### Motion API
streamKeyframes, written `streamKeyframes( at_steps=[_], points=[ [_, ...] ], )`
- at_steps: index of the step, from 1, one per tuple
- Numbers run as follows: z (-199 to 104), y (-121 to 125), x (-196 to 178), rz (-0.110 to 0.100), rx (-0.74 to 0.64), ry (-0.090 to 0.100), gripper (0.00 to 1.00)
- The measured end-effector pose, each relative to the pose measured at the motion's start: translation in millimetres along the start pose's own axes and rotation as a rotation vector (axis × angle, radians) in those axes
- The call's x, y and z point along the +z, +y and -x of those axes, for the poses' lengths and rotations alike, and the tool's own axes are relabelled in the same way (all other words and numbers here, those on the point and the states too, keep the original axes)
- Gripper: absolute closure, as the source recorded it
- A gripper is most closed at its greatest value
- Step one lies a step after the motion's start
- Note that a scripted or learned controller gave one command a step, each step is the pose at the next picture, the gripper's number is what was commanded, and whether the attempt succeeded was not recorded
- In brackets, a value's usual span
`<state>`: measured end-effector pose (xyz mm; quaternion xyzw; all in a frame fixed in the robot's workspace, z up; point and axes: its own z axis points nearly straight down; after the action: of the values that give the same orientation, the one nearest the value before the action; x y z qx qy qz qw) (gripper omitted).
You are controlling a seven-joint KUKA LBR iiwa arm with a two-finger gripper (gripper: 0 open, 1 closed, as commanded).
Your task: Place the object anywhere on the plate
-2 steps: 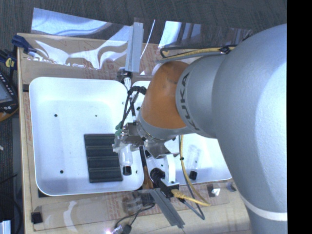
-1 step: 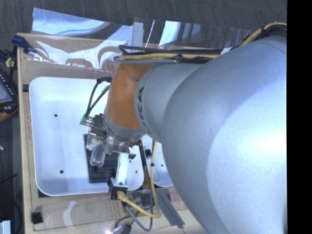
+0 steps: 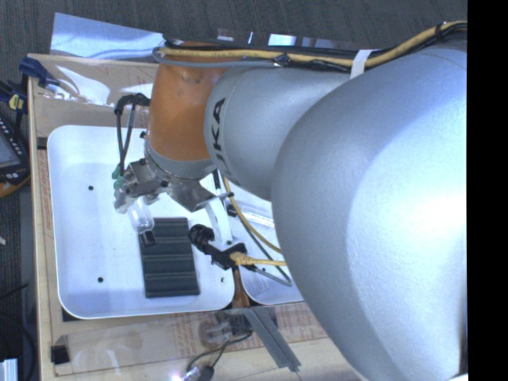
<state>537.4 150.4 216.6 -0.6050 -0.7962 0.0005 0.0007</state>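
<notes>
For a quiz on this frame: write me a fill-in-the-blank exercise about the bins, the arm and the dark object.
1. The band above the arm's wrist is ____ in colour.
2. The dark ribbed block lies in the ____ bin of the view.
3. The bin under the block is ____ in colour.
4. The pincer hangs just above the block's ____ end.

Missing words: orange; left; white; far

Black lettering on the grey arm [image 3: 262, 133] just below the orange band [image 3: 181, 105], running vertically along the casing; partly legible, seemingly the last letters "KA" of the maker's name, the rest cut off by the curve of the casing. No other readable text, number or sign anywhere else.
</notes>
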Motion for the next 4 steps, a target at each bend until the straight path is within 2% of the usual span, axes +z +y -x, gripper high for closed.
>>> streamKeyframes(
  at_steps=[1, 2, 3, 4],
  points=[
    [-0.9, 59.4, 16.1, -0.003, 0.518, -0.001, 1.0],
    [31.8, 113.3, 49.4, -0.003, 0.703, 0.0, 1.0],
    [-41.7, 112.3, -41.8, 0.0, 0.558, 0.001, 1.0],
    [-36.0, 131.3, 40.5, -0.006, 0.464, 0.0, 1.0]
  ],
)
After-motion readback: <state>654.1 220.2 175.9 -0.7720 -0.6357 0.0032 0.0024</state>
